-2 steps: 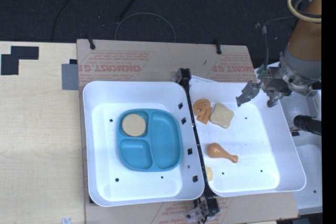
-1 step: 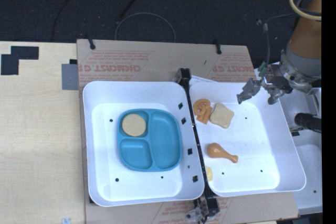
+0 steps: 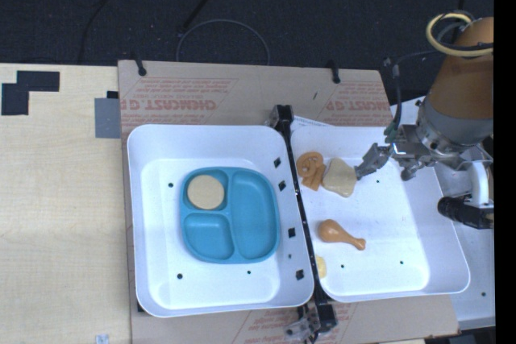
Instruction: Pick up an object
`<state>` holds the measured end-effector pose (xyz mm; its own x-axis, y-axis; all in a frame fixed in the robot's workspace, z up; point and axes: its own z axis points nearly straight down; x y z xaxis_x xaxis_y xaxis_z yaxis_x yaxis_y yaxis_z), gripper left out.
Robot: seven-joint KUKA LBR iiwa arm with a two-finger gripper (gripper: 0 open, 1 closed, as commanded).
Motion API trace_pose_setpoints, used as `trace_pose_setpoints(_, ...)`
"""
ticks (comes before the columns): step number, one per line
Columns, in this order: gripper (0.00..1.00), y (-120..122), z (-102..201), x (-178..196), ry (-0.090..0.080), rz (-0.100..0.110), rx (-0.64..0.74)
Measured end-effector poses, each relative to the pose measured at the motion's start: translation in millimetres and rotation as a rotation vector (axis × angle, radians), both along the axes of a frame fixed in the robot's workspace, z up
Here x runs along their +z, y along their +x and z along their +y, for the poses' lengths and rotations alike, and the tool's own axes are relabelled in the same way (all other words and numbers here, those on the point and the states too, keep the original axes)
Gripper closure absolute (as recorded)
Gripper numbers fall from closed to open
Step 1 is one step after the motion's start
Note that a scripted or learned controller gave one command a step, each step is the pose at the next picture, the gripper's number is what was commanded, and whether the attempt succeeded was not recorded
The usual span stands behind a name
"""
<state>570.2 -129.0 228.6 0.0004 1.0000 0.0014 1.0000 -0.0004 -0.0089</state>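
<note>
The pincer (image 3: 395, 161) is seen over the right bin (image 3: 419, 270), near its upper right part, carried by the grey arm (image 3: 459, 84) with its orange band that reaches in from the right. Two dark fingers are seen spread apart, one pointing left toward the food pieces and one lying further right; nothing is held between them. The tip of the left finger (image 3: 372, 159) is just beside a pale, wedge-shaped piece (image 3: 339, 177), though contact cannot be judged. Touching that piece on its left, a brown pretzel-like piece (image 3: 310, 169) is found close to the divider between the bins. Lower in the same bin, a toy chicken drumstick (image 3: 339, 234) is laid on the white floor, well apart from the pincer. A small yellow item (image 3: 320, 266) is partly visible at the bin's lower left edge. In the left bin (image 3: 153, 270), a blue divided tray (image 3: 242, 217) is placed, and a round tan disc (image 3: 205, 192) is seated in its upper left compartment. Both bins are set on a cardboard sheet (image 3: 210, 97) upon the tabletop (image 3: 56, 213).
</note>
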Motion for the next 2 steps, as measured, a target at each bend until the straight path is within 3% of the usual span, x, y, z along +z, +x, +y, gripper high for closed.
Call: trace_pose_setpoints(2, 0.0, 0.8, 4.6, -87.9, 0.0, -0.001, 0.0)
